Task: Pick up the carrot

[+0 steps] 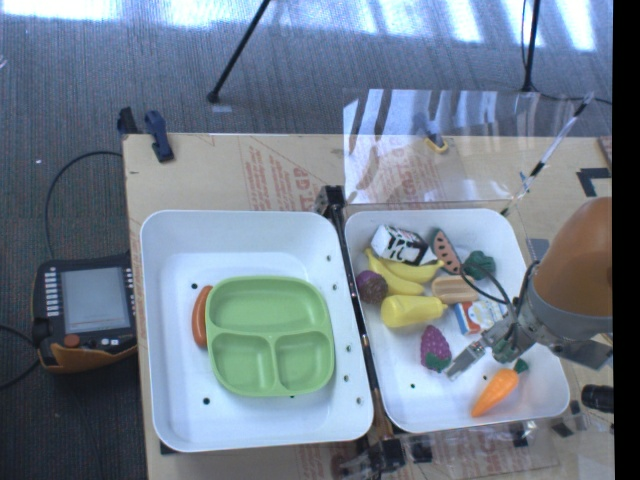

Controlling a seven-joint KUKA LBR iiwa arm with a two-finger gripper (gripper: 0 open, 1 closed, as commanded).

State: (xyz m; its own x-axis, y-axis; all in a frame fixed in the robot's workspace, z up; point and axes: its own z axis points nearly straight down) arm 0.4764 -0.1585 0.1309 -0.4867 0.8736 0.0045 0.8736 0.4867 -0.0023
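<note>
Cardboard-topped bench point(250, 173) (two bins) on grey carpet point(90, 68).

The carrot point(497, 392) is a small orange toy with a green leafy top, lying flat on the floor of the right bin point(545, 404), near its front right corner. It lies at a slant: the green top points up and to the right, the tapered orange tip down and to the left. It rests apart from the other toys
</note>
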